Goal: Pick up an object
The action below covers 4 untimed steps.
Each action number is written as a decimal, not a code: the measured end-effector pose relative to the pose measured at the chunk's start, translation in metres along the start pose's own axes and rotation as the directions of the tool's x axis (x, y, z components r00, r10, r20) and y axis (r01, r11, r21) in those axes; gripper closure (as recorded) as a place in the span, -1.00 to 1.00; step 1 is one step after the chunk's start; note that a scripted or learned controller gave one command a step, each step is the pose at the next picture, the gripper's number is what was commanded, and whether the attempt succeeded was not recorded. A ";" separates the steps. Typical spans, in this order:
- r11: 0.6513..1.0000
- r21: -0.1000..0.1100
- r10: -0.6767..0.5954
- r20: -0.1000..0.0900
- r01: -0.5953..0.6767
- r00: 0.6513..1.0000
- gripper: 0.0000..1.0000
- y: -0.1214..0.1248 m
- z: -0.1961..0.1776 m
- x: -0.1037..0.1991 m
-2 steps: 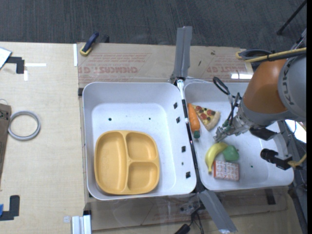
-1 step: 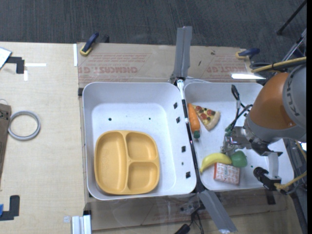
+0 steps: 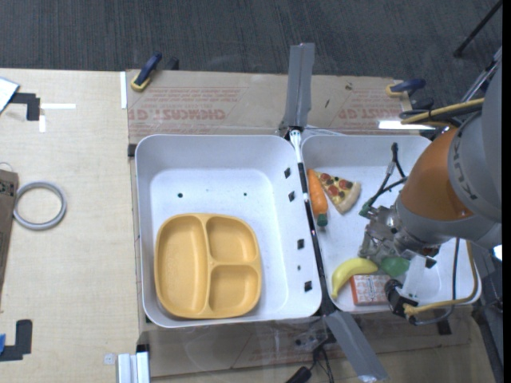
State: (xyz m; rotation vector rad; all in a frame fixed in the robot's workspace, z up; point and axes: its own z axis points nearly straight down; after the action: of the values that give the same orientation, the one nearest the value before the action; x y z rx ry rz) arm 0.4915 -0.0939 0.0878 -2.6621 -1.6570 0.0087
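The right bin (image 3: 375,154) holds several toy foods. An orange carrot (image 3: 318,198) lies along its left wall, with a pizza slice (image 3: 341,191) just right of it. Near the front lie a yellow banana (image 3: 350,273) and a small red-and-white box (image 3: 368,290). A green object (image 3: 396,266) peeks out beside the box. My gripper (image 3: 382,252) hangs low over the front of this bin, right above the banana's right end and the green object. The arm's grey body and orange band (image 3: 431,186) cover the bin's right side.
The left bin (image 3: 215,170) carries a yellow divided plate (image 3: 208,263) at its front left. A grey divider (image 3: 300,82) stands between the bins at the back. A tape roll (image 3: 37,204) lies on the bench at far left. Cables (image 3: 443,300) trail near the right bin's front corner.
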 end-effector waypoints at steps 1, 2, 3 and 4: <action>0.995 -0.002 -0.104 0.003 0.104 0.995 1.00 -0.014 -0.100 -0.003; 0.999 0.001 -0.047 0.001 0.047 0.999 1.00 -0.013 -0.005 -0.009; 0.999 -0.002 0.038 0.004 -0.038 0.999 1.00 0.048 -0.101 0.050; 0.926 -0.004 0.378 0.006 -0.378 0.926 1.00 0.053 -0.232 0.072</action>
State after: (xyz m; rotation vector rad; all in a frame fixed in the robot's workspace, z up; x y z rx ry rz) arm 0.5725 -0.0531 0.3194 -2.9378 -1.1153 0.0164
